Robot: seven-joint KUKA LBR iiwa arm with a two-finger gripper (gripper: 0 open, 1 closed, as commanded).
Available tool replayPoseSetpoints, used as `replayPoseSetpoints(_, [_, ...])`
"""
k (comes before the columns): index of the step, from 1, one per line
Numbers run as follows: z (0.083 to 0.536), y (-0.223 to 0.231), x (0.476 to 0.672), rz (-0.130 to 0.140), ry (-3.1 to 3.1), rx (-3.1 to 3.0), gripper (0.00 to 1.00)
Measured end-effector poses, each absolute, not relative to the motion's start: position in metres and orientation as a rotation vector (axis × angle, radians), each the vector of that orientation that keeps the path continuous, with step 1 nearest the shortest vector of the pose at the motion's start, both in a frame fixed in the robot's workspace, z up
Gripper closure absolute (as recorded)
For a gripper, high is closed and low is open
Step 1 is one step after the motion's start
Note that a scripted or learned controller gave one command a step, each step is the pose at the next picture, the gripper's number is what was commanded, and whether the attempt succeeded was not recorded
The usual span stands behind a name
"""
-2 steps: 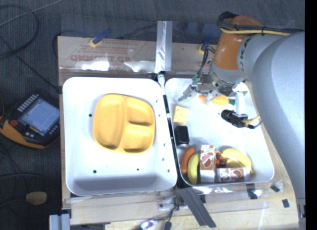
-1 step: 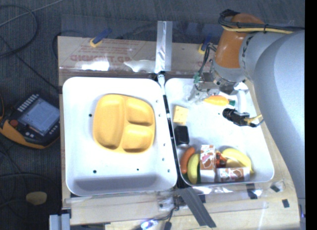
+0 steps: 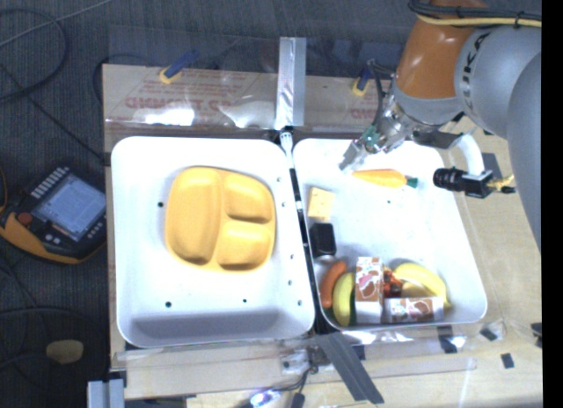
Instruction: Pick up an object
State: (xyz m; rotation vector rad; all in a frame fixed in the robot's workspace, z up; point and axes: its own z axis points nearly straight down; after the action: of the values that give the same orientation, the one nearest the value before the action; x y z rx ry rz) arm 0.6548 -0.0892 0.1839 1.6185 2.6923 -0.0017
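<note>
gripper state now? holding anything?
Gripper: cannot be told whether open or closed. It sits over the right bin, just left of the carrot; nothing is seen held in it.

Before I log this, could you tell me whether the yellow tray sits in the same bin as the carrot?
No, the yellow tray lies in the left bin, while the carrot lies in the right bin.

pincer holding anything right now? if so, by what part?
Nothing is held. The pincer hangs over the right bin near its back wall, with nothing between its tips; the orange carrot lies apart, just beside it.
</note>
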Motion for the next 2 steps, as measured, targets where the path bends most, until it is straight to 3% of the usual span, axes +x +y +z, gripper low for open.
replayPoseSetpoints(1, [0.149, -0.104, 0.574, 0.000, 2.762, 1.499, 1.00])
replayPoseSetpoints(2, [0.179, -0.149, 0.598, 0.001, 2.769, 1.481, 1.00])
